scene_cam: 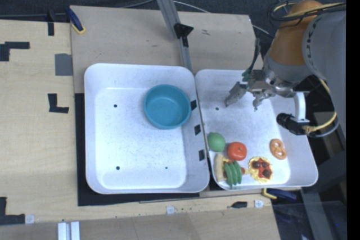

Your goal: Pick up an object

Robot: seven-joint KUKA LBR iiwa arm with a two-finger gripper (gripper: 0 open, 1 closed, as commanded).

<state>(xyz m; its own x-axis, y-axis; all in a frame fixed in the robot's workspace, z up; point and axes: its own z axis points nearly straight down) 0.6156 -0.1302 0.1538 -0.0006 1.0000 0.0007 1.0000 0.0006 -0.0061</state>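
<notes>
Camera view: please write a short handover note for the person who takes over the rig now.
Gripper: open, holding nothing, above the upper part of the right bin.
Right bin, lower part: green ball, red tomato, green pepper, pretzel, small pizza piece.
Left bin: blue bowl.
Done: nothing picked up.
Left: lower onto one object, close, lift.

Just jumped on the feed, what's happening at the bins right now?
The arm is reaching in over the right bin, with its gripper open above the bare upper part of that bin and nothing between the fingers. The toy foods sit untouched at the near end: a green ball, a tomato, a green pepper, a pretzel and a small pizza piece. The left bin holds a blue bowl. No pick has happened yet.
</notes>
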